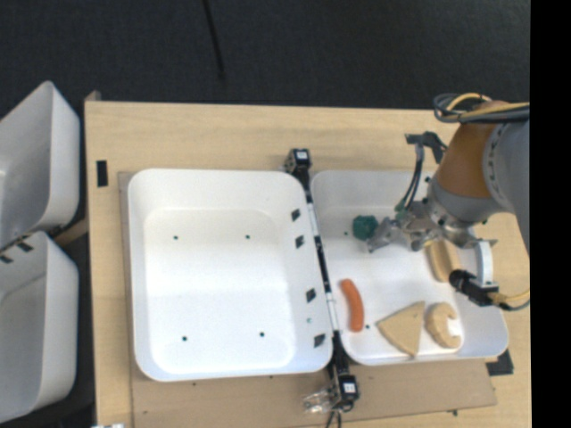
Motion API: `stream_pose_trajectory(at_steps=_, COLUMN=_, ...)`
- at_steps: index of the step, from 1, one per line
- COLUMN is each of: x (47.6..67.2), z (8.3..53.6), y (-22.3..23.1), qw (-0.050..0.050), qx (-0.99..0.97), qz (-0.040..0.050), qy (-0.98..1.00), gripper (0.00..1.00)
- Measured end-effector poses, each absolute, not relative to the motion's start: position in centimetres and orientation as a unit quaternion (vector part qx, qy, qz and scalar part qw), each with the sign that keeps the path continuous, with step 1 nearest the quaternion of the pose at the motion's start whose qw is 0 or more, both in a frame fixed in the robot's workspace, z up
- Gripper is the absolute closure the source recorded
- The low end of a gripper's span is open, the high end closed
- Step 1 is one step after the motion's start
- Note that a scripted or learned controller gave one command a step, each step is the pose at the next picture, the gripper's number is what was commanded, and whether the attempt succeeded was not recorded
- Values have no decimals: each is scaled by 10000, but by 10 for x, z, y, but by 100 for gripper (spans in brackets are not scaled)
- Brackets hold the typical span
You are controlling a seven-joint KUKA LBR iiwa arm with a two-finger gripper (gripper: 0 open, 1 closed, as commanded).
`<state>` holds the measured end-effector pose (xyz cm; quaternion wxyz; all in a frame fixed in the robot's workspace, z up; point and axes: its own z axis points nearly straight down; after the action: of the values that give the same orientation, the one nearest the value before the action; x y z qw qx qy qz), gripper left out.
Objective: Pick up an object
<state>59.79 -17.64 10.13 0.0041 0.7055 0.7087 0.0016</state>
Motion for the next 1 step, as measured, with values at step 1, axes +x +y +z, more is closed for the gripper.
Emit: stream_pose_trajectory(at_steps=1, x=591, z=100, y=-108, qw=-6, qx=7049, qz=1, qy=7093, gripper=0)
